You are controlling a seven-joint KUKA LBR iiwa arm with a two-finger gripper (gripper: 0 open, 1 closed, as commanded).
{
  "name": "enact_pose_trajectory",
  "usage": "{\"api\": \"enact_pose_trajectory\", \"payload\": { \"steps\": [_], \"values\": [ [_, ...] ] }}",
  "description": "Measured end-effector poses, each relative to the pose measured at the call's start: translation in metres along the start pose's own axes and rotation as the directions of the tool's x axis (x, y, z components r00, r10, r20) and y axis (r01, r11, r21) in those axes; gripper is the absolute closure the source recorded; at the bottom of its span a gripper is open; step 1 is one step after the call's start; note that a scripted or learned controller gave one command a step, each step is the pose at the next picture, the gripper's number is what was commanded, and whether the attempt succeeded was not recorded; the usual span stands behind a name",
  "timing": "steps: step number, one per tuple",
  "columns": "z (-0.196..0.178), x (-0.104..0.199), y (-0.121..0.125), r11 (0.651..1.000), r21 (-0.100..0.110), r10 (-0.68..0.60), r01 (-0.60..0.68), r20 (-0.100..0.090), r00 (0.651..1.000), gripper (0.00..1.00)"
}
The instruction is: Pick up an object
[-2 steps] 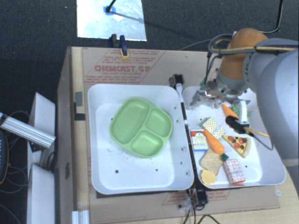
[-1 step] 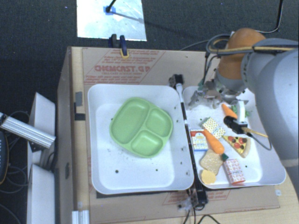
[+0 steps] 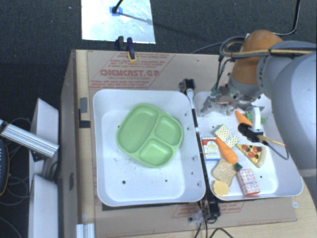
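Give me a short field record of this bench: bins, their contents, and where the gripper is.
left bin: holds a green divided plate
right bin: holds toy food
toy food: carrot, pizza slice, red carton, cracker, checkered piece
gripper: low over the far end of the right bin
held object: none seen between its fingers
plate compartments: three, nothing in them

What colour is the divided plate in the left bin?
Light green, plain: the divided plate in the camera view.
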State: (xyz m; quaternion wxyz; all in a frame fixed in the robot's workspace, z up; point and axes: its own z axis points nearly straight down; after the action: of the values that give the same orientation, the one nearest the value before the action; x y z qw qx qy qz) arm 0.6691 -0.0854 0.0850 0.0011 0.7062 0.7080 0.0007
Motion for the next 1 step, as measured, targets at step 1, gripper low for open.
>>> {"api": "enact_pose_trajectory", "payload": {
  "steps": [1],
  "values": [
    [0.0002, 0.0026, -0.0001, 1.0, 0.001, -0.002, 0.002, 0.0, 1.0, 0.0]
  ]
}}
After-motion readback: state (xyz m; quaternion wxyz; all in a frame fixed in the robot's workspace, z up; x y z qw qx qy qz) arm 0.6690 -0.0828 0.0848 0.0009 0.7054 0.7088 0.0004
